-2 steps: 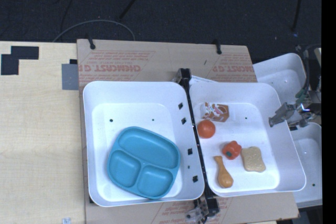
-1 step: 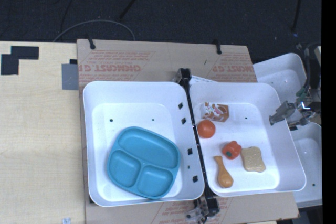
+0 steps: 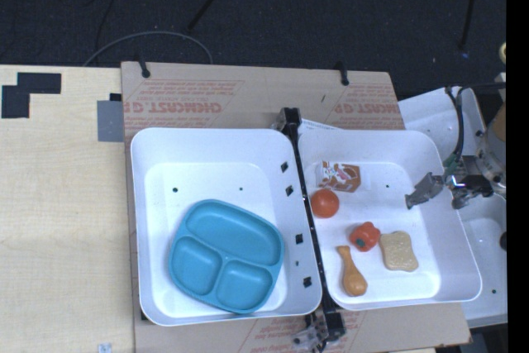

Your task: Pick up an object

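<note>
Cardboard sheeting (image 3: 273, 339) is laid under both bins at the near edge, apparently to give them a flat, steady footing. On it the left bin (image 3: 207, 149) and the right bin (image 3: 388, 149) are set side by side, touching along a black joining strip (image 3: 296, 202) by which they seem to be kept from drifting apart.

A blue divided plate (image 3: 225, 256) is laid flat in the left bin, well apart from the arm's side. The pickable pieces are gathered in the right bin, within easy reach of the arm: a small brown and white packet (image 3: 340, 176) near the far wall, a red ball (image 3: 325, 203) just beside it, a red pepper-like toy (image 3: 364, 236) nearer the middle, a tan bread slice (image 3: 399, 251) just beside that, and an orange drumstick-shaped piece (image 3: 351, 270) towards the near wall. All are lying loose with small gaps between most of them.

The gripper (image 3: 426, 190) is held over the right bin's right side, near the bread slice and the pepper-like toy but apart from both. Whether it is open or shut cannot be told; no object is seen in its grasp, so the pick is judged not yet made
</note>
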Motion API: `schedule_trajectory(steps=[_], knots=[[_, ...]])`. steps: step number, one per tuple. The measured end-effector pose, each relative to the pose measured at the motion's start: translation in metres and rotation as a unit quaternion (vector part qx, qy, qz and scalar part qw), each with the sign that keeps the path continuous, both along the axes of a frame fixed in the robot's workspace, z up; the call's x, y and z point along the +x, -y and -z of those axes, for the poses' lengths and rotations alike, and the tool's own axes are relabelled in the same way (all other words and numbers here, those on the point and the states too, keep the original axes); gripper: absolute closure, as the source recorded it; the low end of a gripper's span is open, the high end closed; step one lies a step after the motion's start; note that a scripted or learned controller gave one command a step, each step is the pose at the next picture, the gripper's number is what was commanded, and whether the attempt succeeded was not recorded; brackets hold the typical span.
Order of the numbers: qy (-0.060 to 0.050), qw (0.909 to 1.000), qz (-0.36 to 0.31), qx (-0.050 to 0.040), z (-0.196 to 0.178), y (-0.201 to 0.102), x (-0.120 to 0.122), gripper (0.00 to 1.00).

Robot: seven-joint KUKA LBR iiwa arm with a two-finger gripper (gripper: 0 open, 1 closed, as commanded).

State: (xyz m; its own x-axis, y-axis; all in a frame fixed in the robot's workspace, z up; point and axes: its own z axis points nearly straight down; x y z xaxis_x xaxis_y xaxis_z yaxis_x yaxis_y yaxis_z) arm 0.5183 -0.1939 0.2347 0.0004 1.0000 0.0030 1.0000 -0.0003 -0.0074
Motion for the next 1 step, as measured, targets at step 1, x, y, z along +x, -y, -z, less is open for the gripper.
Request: schedule_trajectory(steps=[1], knots=[[-0.001, 1.0000, 0.000, 0.0003, 0.0623, -0.0080, -0.0011, 0.00]])
